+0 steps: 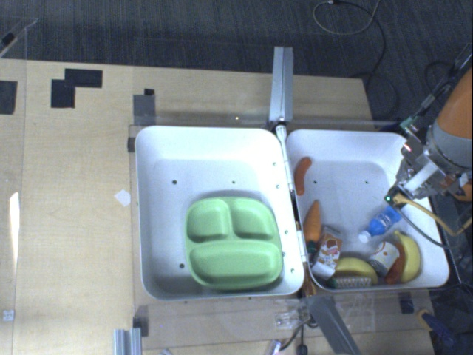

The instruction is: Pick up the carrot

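i see the tapered, matte orange carrot (313, 221) lying at about nine o'clock in the glossy white right-hand bin (347, 150), against the divider wall, with a curved red sausage (302, 174) just beyond it toward eleven. the grey two-finger gripper (411, 186) hangs at three o'clock, above a small clear plastic bottle with a blue label (380, 225); i cannot tell how it is set. no writing is legible. a smooth green compartment tray (233, 242) sits in the left-hand bin (170, 161).
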Tool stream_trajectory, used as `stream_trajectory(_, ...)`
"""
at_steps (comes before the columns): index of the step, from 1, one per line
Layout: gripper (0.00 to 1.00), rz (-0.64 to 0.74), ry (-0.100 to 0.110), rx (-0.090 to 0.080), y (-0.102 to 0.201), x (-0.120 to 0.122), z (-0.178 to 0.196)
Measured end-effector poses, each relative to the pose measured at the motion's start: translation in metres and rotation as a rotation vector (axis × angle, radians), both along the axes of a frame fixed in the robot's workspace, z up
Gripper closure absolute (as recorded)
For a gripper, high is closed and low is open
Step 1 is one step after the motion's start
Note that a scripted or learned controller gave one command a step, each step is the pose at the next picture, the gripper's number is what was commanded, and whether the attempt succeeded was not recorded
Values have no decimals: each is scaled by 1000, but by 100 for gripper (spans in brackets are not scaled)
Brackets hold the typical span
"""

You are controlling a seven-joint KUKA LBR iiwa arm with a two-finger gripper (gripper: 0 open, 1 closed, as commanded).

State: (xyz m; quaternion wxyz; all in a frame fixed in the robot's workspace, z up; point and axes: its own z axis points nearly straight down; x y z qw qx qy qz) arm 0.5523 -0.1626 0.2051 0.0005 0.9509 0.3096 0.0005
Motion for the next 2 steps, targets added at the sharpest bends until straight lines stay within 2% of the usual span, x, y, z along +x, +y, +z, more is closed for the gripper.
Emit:
stream_trajectory(1, 100, -233, 0, 1, -43, -32, -5)
stream_trajectory(2, 100, -223, -3, 0, -42, -30, 6)
